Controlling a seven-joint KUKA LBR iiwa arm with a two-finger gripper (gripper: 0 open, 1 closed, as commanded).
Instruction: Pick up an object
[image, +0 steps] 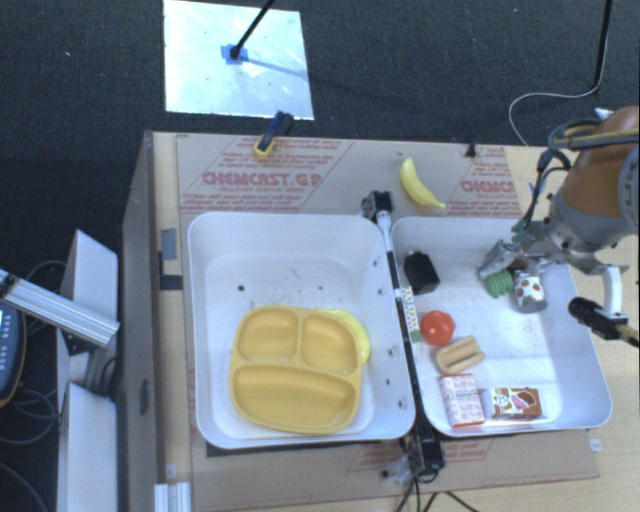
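My gripper (503, 268) hangs over the back right part of the right bin (560, 420). Just under its tip sits a small green object (498, 284), touching or nearly touching it. A red-and-white spotted object (529, 291) lies right beside the green one. I cannot tell whether anything is held. Also in the right bin are a black block (420, 272), a red tomato (437, 326), a tan bread roll (460, 354), a small red-and-white carton (461, 400) and a brown packet (515, 403).
In the left bin (215, 260) lies a yellow divided plate (296, 368) with a yellow thing (358, 335) tucked under its right edge. A banana (421, 185) rests on the board behind the bins. A divider rail (398, 290) runs between the bins.
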